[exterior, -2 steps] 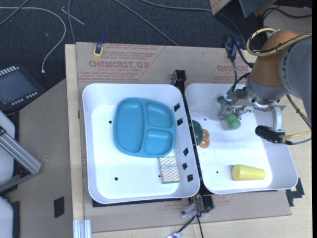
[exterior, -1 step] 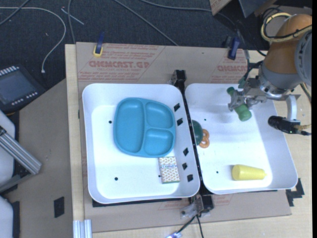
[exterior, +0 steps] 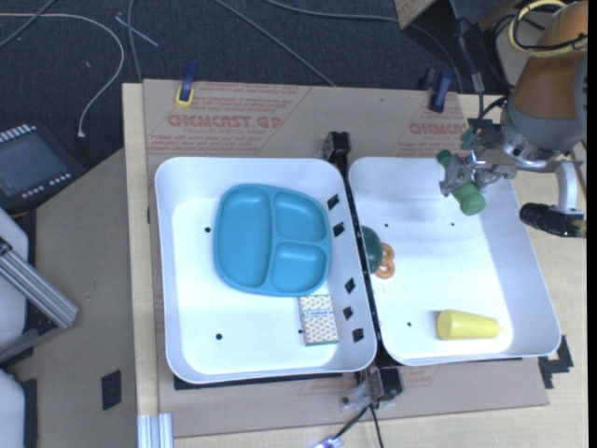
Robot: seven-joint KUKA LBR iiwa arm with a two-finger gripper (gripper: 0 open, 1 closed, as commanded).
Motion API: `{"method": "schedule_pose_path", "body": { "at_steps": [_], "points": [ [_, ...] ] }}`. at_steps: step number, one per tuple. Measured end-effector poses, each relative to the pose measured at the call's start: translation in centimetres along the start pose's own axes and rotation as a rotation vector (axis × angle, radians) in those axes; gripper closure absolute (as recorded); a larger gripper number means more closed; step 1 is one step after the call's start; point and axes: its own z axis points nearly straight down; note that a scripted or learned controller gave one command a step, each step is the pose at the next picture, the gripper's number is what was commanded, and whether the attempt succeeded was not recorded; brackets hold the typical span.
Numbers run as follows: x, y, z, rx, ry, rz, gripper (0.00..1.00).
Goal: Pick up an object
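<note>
Your pincer (exterior: 464, 187) hangs over the right bin (exterior: 522, 278) toward its one o'clock corner; you cannot tell how it is set. The yellow object (exterior: 466, 325) lies near that bin's six o'clock edge. A blue divided plate (exterior: 272, 239) sits in the left bin (exterior: 182, 278).
</note>
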Motion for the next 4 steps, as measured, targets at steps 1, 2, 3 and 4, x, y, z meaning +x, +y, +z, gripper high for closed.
{"method": "schedule_pose_path", "body": {
  "at_steps": [1, 2, 3, 4],
  "points": [
    [0.0, 0.1, -2.9, 0.003, 0.001, 0.000, 1.00],
    [6.0, -1.3, -3.7, 0.008, 0.005, -0.005, 1.00],
    [11.5, -3.5, -2.8, 0.010, 0.004, -0.003, 1.00],
    [17.1, -5.6, -2.2, 0.011, 0.003, -0.003, 1.00]
  ]
}}
